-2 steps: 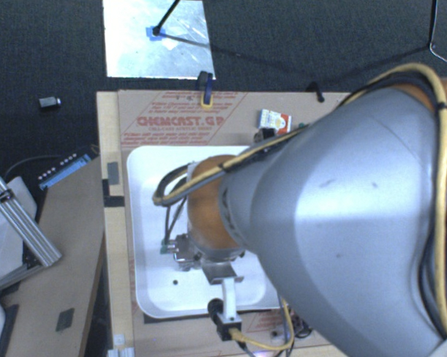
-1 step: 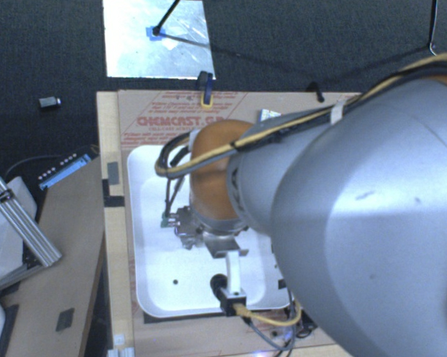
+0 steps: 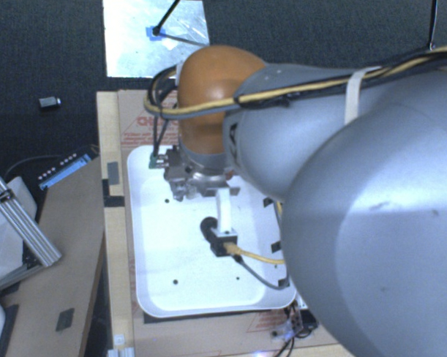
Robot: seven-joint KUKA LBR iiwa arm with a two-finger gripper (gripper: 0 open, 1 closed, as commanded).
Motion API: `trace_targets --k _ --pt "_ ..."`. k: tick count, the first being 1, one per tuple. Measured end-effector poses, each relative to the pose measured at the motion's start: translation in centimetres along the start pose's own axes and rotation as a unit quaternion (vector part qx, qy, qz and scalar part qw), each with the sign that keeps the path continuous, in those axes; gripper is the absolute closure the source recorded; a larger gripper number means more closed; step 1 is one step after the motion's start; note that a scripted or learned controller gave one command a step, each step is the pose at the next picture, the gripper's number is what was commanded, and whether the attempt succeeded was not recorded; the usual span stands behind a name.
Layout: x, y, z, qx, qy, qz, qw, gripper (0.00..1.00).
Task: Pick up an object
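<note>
Two small dark shapes (image 3: 269, 202) lie by the right wall of the white bin (image 3: 176, 289), at the edge of the arm's (image 3: 371, 205) grey bulk; too little of them shows to tell what they are. The gripper (image 3: 181, 190) hangs over the far left part of the same bin, well apart from them, and its grasp cannot be made out. Above it sits the orange band (image 3: 213, 94). The bin rests on the bench (image 3: 66, 282). Far behind lies a shiny silver sheet (image 3: 156, 37).
</note>
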State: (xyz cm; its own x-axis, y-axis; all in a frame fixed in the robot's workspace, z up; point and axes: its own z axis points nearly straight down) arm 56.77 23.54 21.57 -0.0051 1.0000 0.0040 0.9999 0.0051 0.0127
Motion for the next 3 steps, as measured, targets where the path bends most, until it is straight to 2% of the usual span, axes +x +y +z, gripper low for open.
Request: trace_targets --k 1,2,3 --pt "-0.2 -4.6 8.0 0.011 -0.003 0.002 0.9999 1.0" --pt "0.1 -8.0 -6.8 0.001 0.002 -0.001 1.0 1.0" --pt "0.0 -7.9 -7.0 0.005 -0.001 -0.002 1.0 1.0"
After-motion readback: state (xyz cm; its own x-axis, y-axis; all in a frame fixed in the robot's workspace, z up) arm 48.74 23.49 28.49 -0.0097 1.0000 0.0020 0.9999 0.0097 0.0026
